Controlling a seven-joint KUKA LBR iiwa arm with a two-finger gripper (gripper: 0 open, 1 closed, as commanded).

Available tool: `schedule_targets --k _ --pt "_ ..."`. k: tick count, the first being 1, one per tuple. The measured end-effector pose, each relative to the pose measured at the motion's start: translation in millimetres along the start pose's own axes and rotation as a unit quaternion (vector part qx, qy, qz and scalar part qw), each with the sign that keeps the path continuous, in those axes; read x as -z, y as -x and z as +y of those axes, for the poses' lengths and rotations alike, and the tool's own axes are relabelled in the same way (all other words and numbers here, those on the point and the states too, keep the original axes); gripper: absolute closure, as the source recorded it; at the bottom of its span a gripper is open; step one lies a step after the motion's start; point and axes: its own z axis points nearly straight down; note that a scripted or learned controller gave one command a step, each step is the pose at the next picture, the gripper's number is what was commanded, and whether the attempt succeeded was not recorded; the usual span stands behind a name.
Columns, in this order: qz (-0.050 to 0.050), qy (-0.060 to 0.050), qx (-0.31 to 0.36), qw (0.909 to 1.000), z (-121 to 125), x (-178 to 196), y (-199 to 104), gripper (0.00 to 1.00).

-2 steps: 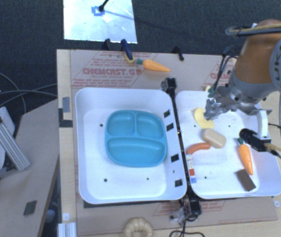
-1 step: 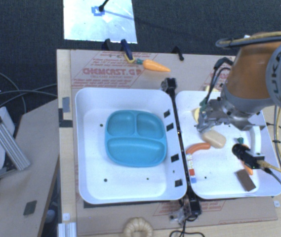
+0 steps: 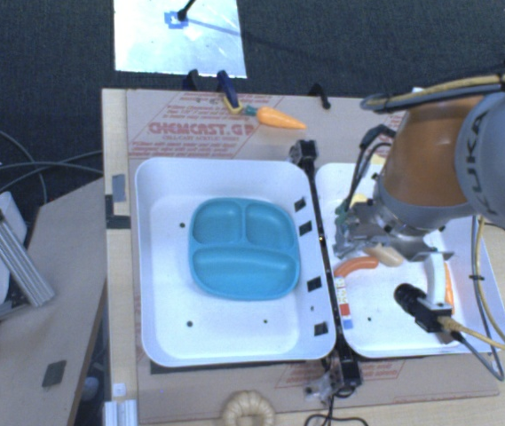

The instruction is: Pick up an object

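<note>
My gripper (image 3: pixel 351 234) is low in the right bin (image 3: pixel 385 335), near its left wall, with the grey and orange arm (image 3: pixel 438 162) covering most of the bin behind it. Just below the gripper lies a small orange piece (image 3: pixel 355 265), and beside that a cream, rounded piece (image 3: pixel 386 256). I cannot make out whether either one is touched. A thin orange strip (image 3: pixel 448 284) shows at the bin's right side. A blue divided plate (image 3: pixel 241 248) lies flat in the middle of the left bin (image 3: pixel 168 327).
A toy carrot (image 3: pixel 276 117) lies on the cardboard sheet (image 3: pixel 194 130) behind the bins. A shiny square panel (image 3: pixel 177 23) sits further back. Black clips (image 3: pixel 303 204) line the wall between the two bins. A pale ring (image 3: pixel 248 408) rests at the front edge.
</note>
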Motion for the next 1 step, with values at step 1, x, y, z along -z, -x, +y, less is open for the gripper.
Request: schedule_targets --k 1 --pt "0.000 0.001 0.000 1.0000 -21.5 18.3 -28.1 1.00"
